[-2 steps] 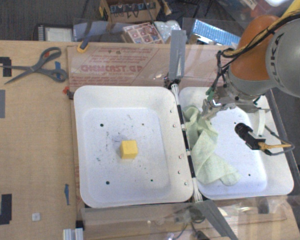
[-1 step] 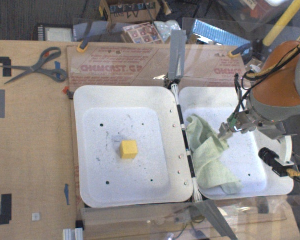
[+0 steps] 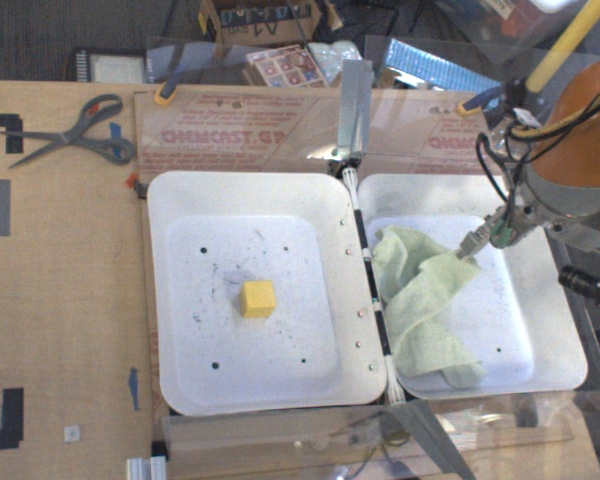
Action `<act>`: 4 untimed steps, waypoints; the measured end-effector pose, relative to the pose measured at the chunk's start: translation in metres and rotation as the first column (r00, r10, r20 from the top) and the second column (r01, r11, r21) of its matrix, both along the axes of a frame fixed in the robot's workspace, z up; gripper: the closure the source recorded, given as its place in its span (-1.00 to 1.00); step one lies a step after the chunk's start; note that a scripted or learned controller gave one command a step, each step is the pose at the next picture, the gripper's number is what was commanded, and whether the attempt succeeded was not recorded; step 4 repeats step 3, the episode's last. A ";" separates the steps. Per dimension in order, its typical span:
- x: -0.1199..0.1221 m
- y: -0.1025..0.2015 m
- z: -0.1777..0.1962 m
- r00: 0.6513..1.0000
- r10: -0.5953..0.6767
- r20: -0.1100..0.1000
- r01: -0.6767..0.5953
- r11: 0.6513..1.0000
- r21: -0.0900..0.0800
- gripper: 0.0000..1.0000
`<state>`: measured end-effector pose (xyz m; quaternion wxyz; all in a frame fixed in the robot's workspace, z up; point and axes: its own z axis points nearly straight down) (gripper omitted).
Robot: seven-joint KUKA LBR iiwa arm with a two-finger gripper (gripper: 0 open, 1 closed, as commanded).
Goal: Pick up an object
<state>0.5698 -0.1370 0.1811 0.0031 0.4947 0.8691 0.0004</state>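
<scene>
A pale green cloth (image 3: 425, 298) lies crumpled in the right bin (image 3: 550, 358), spreading from the bin's left wall toward its middle. My gripper (image 3: 470, 248) reaches in from the right, and its tip touches the cloth's upper right corner, where the cloth rises to a point. A small yellow cube (image 3: 259, 299) sits alone near the middle of the left bin (image 3: 180, 228), far from the gripper.
The grey and orange arm (image 3: 570, 158) with looping cables hangs over the right bin's far right corner. Scissors (image 3: 80, 136) lie on the bench at the far left. Boxes and clutter stand behind the bins.
</scene>
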 end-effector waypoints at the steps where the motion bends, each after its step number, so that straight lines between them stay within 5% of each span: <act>1: -0.008 -0.055 0.038 0.939 0.344 0.000 -0.344 0.939 -0.003 1.00; 2: -0.007 -0.020 -0.013 0.937 0.350 -0.003 -0.350 0.937 0.001 1.00; 3: 0.005 0.069 0.008 0.962 0.272 -0.001 -0.272 0.962 0.000 1.00; 4: 0.005 0.069 0.008 0.962 0.272 -0.001 -0.272 0.962 0.000 1.00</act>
